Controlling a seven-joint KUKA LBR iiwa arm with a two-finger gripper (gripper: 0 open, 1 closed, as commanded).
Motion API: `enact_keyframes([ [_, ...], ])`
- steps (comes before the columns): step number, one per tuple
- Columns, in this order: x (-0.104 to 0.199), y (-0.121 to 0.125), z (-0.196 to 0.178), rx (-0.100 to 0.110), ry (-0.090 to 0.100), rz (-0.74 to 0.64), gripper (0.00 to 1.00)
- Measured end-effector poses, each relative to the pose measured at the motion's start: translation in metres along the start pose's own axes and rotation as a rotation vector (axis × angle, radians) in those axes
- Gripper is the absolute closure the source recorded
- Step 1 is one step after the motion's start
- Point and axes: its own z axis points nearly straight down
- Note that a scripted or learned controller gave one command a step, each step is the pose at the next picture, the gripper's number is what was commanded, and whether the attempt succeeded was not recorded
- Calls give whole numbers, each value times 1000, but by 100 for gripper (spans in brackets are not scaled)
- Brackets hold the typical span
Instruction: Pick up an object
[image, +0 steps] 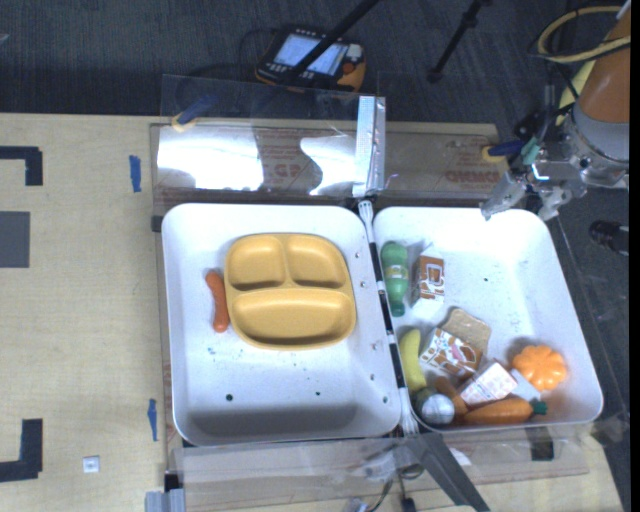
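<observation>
Bins: two; yellow plate: one.

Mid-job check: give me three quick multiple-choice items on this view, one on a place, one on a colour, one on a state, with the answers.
1. Where does the yellow divided plate lie?
A. left bin
B. right bin
C. on the bench outside the bins

2. What colour is the bottle along the right bin's left wall?
A. blue
B. green
C. red

3. Where is the gripper relative to the objects?
A. down among them
B. over the plate
C. at the right bin's far right corner, apart from them

Answers: 1 A, the plate fills the left bin beside an orange sausage. 2 B, its body is green. 3 C, it sits at the bin's upper rim, with the objects lower in the bin.
</observation>
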Motion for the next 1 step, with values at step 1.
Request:
enact_keyframes([
  [1,54,-30,110,-1,-1,123,0],
])
